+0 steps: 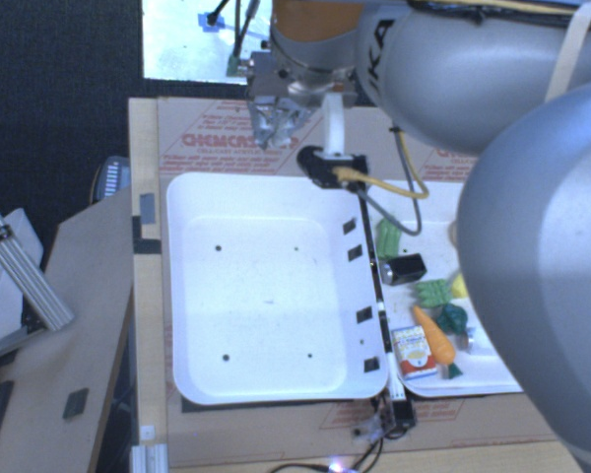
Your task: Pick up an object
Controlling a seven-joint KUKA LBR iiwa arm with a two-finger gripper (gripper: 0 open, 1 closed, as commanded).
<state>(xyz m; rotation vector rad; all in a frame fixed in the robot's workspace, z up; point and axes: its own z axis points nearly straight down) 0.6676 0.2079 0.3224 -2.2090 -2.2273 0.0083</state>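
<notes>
My gripper hangs over the cardboard just beyond the far rim of the left bin, with nothing visibly held in it. The objects lie in the right bin, partly hidden by the arm: an orange carrot, a small printed carton, a black block, a green piece, a leafy green toy, a dark teal piece and a yellow bit. The gripper is well to the left of and behind all of them.
The divider with black clips runs between the two bins. Printed cardboard lies under the bins. A metal rail leans at the far left. My large grey arm covers the right bin's far side.
</notes>
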